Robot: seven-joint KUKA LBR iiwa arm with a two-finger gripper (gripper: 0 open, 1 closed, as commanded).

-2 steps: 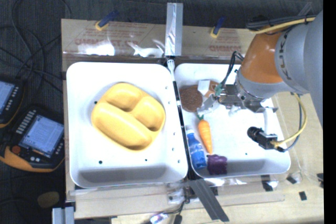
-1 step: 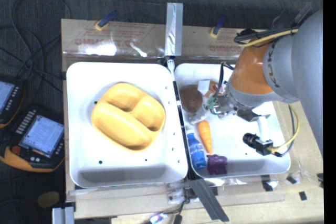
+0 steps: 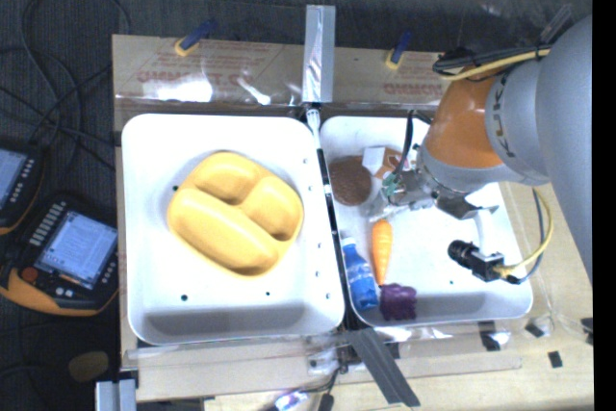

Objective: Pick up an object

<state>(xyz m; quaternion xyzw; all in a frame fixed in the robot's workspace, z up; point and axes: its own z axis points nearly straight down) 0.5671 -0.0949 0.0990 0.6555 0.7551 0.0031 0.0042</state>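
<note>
Two white bins sit side by side. The left bin (image 3: 144, 303) holds a large yellow bread-shaped toy (image 3: 234, 212). The right bin (image 3: 481, 303) holds a brown disc (image 3: 349, 180), an orange carrot (image 3: 382, 246), a blue bottle (image 3: 361, 279) and a purple object (image 3: 397, 301). The gripper (image 3: 399, 188) hangs above the carrot's top end. Reddish print on the cardboard (image 3: 173, 72) behind is unreadable.

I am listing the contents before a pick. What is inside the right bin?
The right bin holds a toy carrot, a blue bottle, a purple item and a brown round piece. The arm covers the bin's upper middle, so anything beneath it is hidden.
</note>
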